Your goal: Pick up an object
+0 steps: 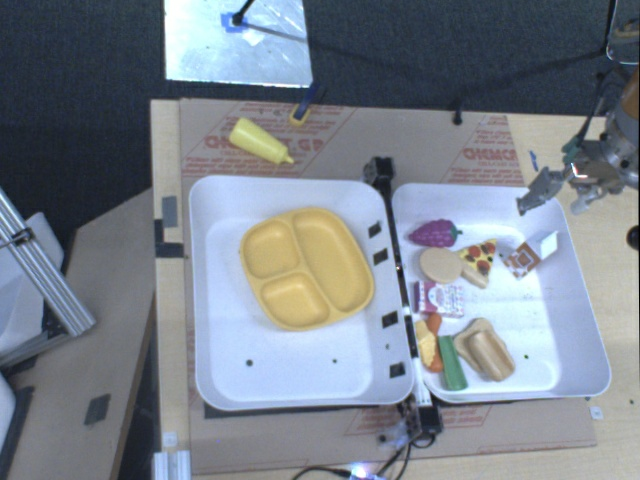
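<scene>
**Toy food lies untouched in right bin**

Toy food [462, 298] sits scattered in the right bin [570, 318]: a purple piece, pizza slice, cookie, hot dog bun and small cartons. The gripper [556, 190] hovers above that bin's far right corner, fingers spread wide, holding nothing. A yellow divided tray [305, 266] rests in the left bin [215, 268].

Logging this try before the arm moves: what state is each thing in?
gripper: fingers open, holding nothing, above the right bin's far edge
yellow tray: flat in the left bin, compartments bare
mustard bottle: lying on its side behind the bins
hot dog: lying in the right bin
</scene>
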Controlling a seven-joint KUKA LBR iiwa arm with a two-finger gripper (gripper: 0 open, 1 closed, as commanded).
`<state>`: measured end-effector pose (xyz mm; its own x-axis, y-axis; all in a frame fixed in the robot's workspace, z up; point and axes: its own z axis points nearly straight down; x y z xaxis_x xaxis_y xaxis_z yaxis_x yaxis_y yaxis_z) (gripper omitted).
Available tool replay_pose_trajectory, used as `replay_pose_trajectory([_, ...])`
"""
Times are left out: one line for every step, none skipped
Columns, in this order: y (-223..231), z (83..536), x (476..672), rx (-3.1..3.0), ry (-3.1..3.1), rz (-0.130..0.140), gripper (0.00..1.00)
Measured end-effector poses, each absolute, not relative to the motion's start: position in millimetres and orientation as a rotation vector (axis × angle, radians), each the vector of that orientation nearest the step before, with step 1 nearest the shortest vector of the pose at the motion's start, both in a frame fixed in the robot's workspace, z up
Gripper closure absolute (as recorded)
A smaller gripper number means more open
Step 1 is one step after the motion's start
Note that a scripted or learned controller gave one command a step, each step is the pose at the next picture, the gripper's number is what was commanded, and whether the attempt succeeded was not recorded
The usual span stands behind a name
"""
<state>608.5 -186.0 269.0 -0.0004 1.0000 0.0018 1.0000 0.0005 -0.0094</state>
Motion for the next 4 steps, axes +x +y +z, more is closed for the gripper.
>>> replay_pose_trajectory([-185, 276, 610.6, -2.219, -2.227, -0.002, 0.00])
replay_pose_trajectory([-183, 215, 606.2, -2.218, -2.222, 0.002, 0.00])
replay_pose_trajectory([-179, 183, 603.4, -2.221, -2.228, -0.003, 0.00])
replay_pose_trajectory([-184, 122, 602.2, -2.219, -2.221, 0.003, 0.00])
